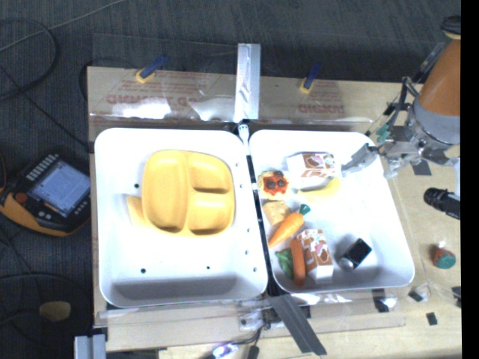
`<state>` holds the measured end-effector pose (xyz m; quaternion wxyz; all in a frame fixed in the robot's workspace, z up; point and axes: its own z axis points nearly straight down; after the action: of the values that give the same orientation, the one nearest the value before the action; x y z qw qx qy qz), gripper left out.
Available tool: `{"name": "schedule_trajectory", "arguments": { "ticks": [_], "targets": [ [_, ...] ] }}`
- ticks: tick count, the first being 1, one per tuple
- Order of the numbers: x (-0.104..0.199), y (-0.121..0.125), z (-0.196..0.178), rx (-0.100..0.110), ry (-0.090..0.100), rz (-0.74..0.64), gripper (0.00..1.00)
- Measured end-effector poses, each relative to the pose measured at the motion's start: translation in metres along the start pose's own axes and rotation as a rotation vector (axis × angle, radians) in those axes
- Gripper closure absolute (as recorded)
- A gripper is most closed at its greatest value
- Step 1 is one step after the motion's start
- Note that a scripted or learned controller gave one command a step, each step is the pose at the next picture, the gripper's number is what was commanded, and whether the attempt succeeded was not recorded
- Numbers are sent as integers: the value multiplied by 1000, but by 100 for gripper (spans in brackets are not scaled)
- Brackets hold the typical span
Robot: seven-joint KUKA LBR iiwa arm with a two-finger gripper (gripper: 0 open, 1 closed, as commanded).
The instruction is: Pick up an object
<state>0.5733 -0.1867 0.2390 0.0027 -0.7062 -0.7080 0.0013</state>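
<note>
wooden bench [359,103]; gripper [359,159] over right bin [400,234] beside a carton [310,163], jaws' state perhaps unreadable, cannot tell.

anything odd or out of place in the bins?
Mostly no. The yellow tray lies alone and askew in the left bin, while the toys crowd the right bin; one carton lies against the carrot.

Grey arm [438,118] with orange band, metallic end effector [364,157]
</note>
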Motion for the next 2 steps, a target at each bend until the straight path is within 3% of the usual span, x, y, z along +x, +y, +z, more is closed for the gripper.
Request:
{"name": "schedule_trajectory", "arguments": {
  "ticks": [1,2],
  "targets": [
    [-23,18,4,0,-2,191,0],
    [36,14,133,3,0,182,0]
  ]
}}
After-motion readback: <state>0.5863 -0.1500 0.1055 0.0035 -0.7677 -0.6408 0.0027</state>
